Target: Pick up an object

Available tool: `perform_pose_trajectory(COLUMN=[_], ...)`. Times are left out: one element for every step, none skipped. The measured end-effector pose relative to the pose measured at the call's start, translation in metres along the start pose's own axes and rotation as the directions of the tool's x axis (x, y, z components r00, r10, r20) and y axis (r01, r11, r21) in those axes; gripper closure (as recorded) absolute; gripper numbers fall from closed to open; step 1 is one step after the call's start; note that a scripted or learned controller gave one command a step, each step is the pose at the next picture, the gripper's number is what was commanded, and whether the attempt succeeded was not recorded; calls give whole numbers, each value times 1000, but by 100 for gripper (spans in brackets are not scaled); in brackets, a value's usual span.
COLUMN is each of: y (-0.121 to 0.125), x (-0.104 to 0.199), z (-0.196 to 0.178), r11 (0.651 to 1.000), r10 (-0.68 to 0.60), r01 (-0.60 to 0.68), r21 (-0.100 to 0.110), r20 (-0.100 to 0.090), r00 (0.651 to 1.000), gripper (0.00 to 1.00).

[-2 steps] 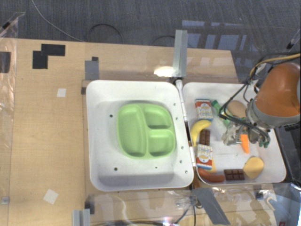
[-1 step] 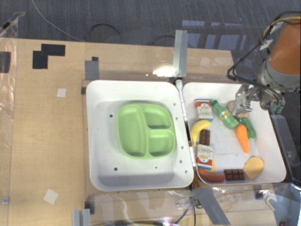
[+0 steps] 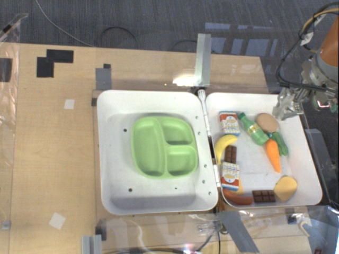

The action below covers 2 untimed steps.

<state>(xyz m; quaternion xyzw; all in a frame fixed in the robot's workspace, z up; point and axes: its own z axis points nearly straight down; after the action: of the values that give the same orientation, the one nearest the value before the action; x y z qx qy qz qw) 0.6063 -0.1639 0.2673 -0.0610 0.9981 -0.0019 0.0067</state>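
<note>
Carrot (image 3: 273, 155), orange with green top, lies beside a green bottle (image 3: 252, 129) and potato (image 3: 267, 123); fingers (image 3: 287, 106) state unclear.

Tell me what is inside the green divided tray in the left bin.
The green divided plastic tray in the left white bin shows three bare compartments, nothing lying in them. Whatever is under the tray is covered. All the toy food sits in the right white bin.
</note>
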Motion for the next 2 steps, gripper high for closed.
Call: perform_pose_trajectory(y=[-42, -43], x=[-32, -19], z=[-47, 13], r11=[999, 952], r10=[-44, -306], r01=[44, 306], r21=[2, -4], r20=[3, -3], r00=[999, 952], gripper=[100, 100])
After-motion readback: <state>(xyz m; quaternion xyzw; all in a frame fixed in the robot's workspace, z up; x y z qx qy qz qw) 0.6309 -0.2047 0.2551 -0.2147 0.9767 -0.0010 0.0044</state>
